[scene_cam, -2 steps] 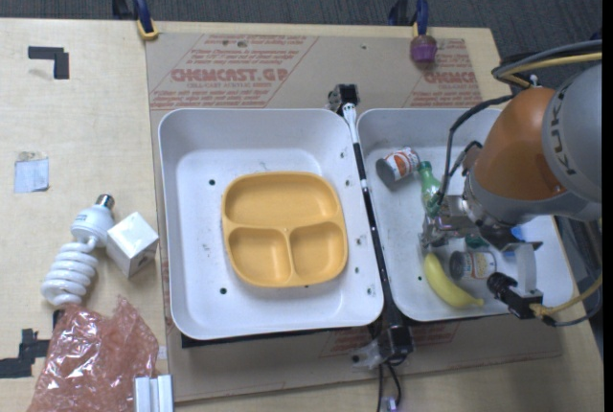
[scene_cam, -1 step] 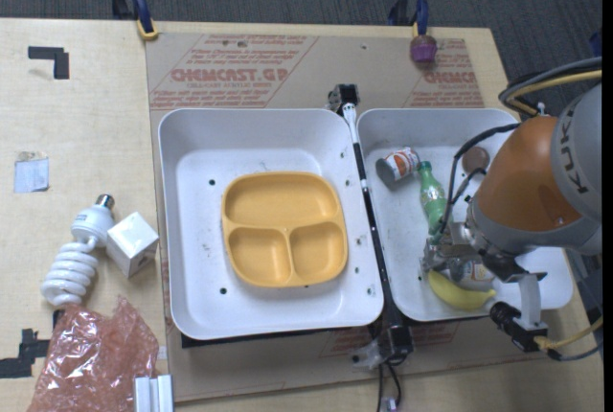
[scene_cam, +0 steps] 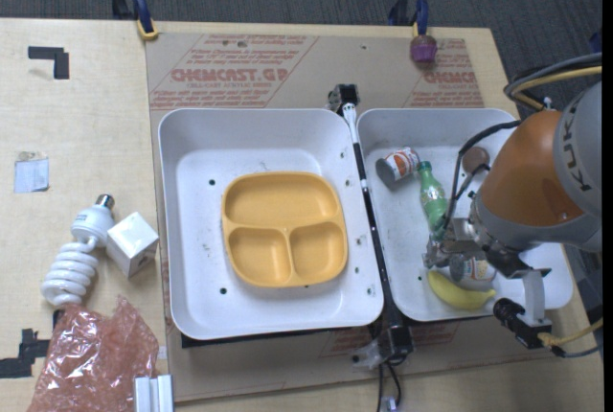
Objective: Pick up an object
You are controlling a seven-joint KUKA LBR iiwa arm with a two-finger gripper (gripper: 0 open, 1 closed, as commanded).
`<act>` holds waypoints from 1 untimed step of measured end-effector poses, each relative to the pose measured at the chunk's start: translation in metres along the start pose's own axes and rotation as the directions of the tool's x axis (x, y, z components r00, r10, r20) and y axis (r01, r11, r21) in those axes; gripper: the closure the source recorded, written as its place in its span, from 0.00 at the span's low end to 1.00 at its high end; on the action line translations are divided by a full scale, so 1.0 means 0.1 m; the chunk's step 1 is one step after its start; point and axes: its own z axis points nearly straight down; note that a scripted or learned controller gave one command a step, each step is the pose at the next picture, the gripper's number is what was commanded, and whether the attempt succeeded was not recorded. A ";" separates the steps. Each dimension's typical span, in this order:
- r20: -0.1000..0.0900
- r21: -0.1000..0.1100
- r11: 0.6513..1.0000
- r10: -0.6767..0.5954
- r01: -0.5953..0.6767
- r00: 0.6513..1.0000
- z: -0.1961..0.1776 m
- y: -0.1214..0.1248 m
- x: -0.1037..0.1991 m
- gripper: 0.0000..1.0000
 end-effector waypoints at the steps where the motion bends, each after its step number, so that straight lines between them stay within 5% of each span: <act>1: 0.001 0.000 1.000 -0.005 0.005 1.000 -1.09 0.06 0.59 1.00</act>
